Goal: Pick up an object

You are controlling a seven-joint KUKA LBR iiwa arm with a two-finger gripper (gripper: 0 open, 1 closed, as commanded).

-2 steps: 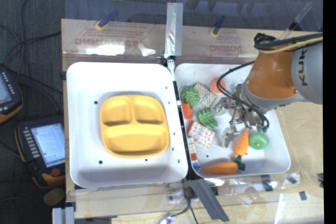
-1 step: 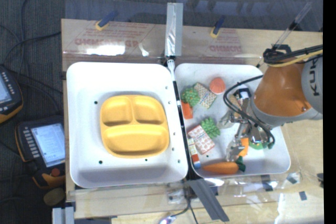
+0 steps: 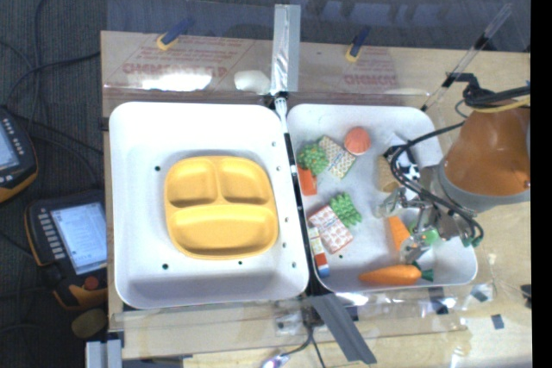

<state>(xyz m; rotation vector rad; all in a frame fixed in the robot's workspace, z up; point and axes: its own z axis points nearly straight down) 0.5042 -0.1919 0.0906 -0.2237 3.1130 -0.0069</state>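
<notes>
the tool (image 3: 420, 230) hangs low over the right part of the right bin (image 3: 376, 113), below the arm's orange band (image 3: 493, 152) and tangled among dark cables; whether it is open or closed cannot be told from this slant, and nothing can be seen held in it. just at the tool lies a small orange carrot piece (image 3: 398, 233), tilted, so close that they look to be touching, though that is not certain. below it, along the bin's near wall, a larger carrot (image 3: 390, 276) lies on its side with a bit of green at its right end. further left in the same bin are a green leafy toy (image 3: 345, 207), a red and white patterned packet (image 3: 329, 229) just beside it, and a thin red and blue stick-like thing (image 3: 320, 256) against the left wall. toward the far side sit a round orange-red ball (image 3: 357, 140), a pale checked packet (image 3: 337, 157), another green leafy piece (image 3: 312, 158) and a small orange-red block (image 3: 306, 181) near the divider. the left bin (image 3: 138, 142) bears a yellow divided tray (image 3: 221, 206), well apart from the tool. both bins rest on the desk (image 3: 125, 65), with dark screens (image 3: 69, 230) off to the left on the floor side.
</notes>
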